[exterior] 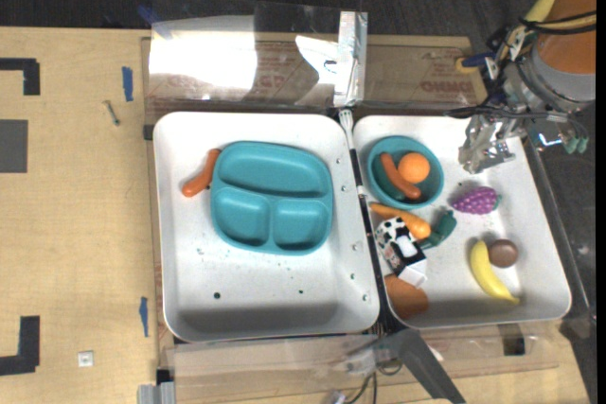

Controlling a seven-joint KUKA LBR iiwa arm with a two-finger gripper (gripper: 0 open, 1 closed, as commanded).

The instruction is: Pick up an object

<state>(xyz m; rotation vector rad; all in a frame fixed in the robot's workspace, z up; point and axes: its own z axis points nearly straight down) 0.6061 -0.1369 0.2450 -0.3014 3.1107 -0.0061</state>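
Our tool (485, 149) hangs over the back of the right bin (549, 289), above the toys so it can drop down. We cannot tell its grip. The purple grapes (474, 200) lie nearest, just below it.

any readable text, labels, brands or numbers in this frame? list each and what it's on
Nothing can be read for certain.
Brown cardboard behind the bins: reddish printed lettering, too blurred to read.
Clear plastic sheet on the same board: faint reddish print under glare, unreadable.
Black and white toy in the right bin: patches, no lettering I can make out.
Teal divided tray, teal bowl: no markings seen.
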